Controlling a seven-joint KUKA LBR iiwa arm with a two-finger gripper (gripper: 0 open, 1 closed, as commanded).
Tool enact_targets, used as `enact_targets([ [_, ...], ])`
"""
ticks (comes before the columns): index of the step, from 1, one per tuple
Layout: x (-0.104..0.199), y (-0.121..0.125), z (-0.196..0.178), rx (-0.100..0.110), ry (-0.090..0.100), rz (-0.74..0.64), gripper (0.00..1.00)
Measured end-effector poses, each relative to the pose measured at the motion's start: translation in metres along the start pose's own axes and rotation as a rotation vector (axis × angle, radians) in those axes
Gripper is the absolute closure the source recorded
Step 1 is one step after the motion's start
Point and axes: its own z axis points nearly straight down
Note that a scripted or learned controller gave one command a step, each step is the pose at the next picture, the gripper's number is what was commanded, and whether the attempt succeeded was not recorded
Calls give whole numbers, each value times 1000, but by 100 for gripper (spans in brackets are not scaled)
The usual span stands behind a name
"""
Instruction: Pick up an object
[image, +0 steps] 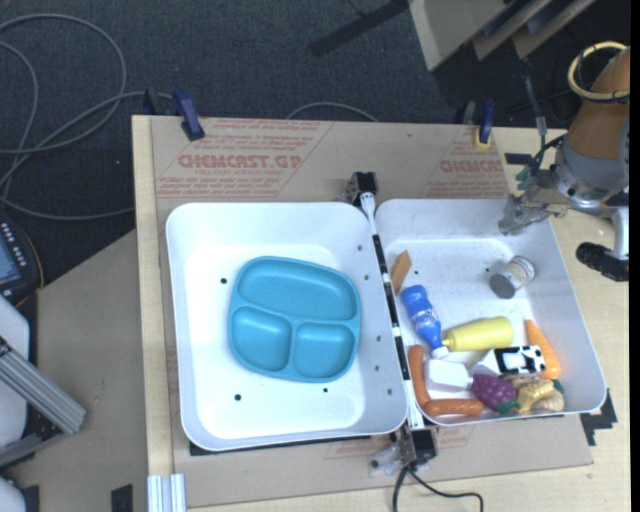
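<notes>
The arm (600, 110) has an orange band, ringed pale yellow at its top, over a rounded grey wrist housing. Dark cables run beside it, just above small grey metal jaws.

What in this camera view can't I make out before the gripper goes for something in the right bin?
- Gripper: small and blurred, state unclear.
- Grey arm: cut off by the right edge.
- White block: partly under the yellow squeeze bottle.
- Small silver cylinder: too blurred to identify.
</notes>
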Motion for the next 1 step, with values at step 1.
enact_targets([
  [1,0,0,1,2,1,0,0],
])
